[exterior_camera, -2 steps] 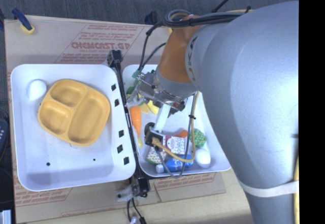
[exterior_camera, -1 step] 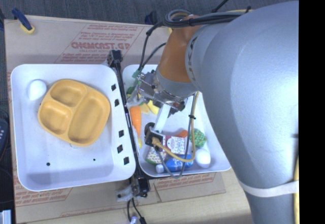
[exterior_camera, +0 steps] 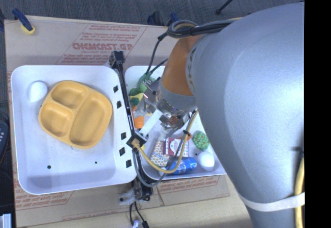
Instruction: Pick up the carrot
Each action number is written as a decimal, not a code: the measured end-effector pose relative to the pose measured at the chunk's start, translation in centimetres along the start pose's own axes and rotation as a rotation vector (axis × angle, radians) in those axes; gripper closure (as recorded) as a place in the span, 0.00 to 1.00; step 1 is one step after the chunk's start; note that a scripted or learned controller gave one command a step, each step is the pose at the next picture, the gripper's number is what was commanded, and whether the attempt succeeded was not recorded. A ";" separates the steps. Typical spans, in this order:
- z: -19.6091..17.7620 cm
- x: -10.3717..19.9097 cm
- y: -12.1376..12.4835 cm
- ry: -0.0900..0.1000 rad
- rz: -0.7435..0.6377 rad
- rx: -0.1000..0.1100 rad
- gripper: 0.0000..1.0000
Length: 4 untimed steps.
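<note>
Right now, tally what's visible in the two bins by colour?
Yellow: 1, the divided plate in the left bin
White: 2, an egg in the left bin and an egg in the right bin
Orange: 1, the carrot
Green: 2, a bumpy ball and a leafy piece
Blue: 1, a bottle
Total: 7; the arm hides part of the right bin.

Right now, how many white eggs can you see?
2. One egg lies in the left bin, beside the yellow plate; another in the right bin. The arm may hide more.
</note>
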<state>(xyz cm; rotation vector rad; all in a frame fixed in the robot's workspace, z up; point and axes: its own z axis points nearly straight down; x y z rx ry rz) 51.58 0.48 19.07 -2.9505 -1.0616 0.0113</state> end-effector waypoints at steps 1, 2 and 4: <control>0.0 0.0 0.0 0.000 0.000 0.000 0.00; 0.0 0.0 0.0 0.000 0.000 0.000 0.00; 0.0 0.0 0.0 0.000 0.000 0.000 0.00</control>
